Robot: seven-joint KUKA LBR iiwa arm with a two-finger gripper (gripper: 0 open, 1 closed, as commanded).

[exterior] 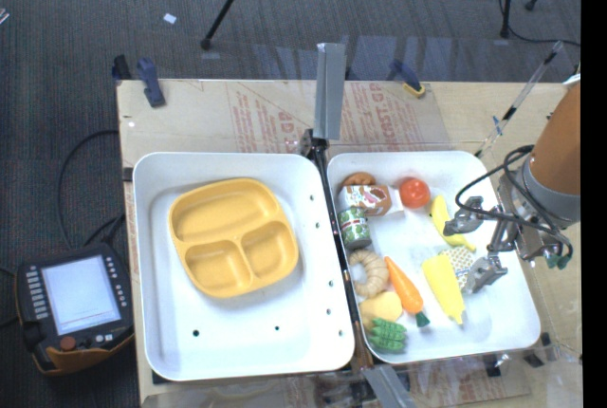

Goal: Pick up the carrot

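Note:
The carrot (405, 289), orange with a green tip, lies slanted in the right bin (517, 325), near its front and left of centre. A bagel (368, 271) is on its left and a yellow corn cob (444, 287) on its right. My gripper (472, 250) hangs over the right side of this bin, to the right of the carrot and a little farther back, beyond the corn cob. Its two fingers stand apart, open, with nothing between them.
The right bin also holds a tomato (413, 193), a small can (354, 227), a yellow banana piece (439, 212), a pale yellow lump (381, 306) and a green item (389, 334). A yellow divided plate (232, 235) sits in the left bin (156, 330).

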